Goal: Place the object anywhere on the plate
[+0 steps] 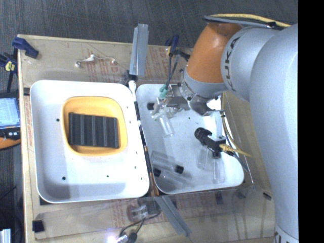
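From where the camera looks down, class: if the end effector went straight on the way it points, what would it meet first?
Probably the floor of the right bin, near a clear plastic piece; the end effector seems to point downward, though depth is unclear.

Even overhead light, fairly bright. Two shallow white plastic bins (45,135) near blown out, soft shadows inside. Big grey arm (263,110) slightly soft, image grainy.

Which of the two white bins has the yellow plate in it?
The left bin. It holds the yellow plate with a dark ridged insert; the right bin, where the gripper works, holds small clear and black items.
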`<state>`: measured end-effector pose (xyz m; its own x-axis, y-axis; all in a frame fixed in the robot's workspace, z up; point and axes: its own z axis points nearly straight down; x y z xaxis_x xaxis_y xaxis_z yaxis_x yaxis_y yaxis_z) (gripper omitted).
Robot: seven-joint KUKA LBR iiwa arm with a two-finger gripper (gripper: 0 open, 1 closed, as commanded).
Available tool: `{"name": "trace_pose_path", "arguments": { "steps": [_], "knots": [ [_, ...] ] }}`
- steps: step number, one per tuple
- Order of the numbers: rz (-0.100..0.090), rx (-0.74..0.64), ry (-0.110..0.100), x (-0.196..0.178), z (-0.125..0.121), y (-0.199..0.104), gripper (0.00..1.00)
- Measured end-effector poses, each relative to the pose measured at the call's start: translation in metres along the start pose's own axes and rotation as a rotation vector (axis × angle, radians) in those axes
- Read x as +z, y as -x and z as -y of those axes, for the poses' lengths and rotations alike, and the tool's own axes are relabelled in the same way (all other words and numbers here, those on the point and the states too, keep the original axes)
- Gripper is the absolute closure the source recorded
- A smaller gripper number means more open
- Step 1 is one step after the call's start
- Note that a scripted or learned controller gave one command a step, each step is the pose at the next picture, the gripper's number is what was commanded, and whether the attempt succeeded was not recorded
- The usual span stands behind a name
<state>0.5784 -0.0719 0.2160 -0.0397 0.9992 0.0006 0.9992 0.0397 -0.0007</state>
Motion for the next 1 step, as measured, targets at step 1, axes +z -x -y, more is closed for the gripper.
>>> {"name": "trace_pose_path", "arguments": {
  "steps": [1],
  "knots": [
    [0.000, -0.139, -0.003, 0.0255, -0.0238, -0.0806, 1.00]
  ]
}}
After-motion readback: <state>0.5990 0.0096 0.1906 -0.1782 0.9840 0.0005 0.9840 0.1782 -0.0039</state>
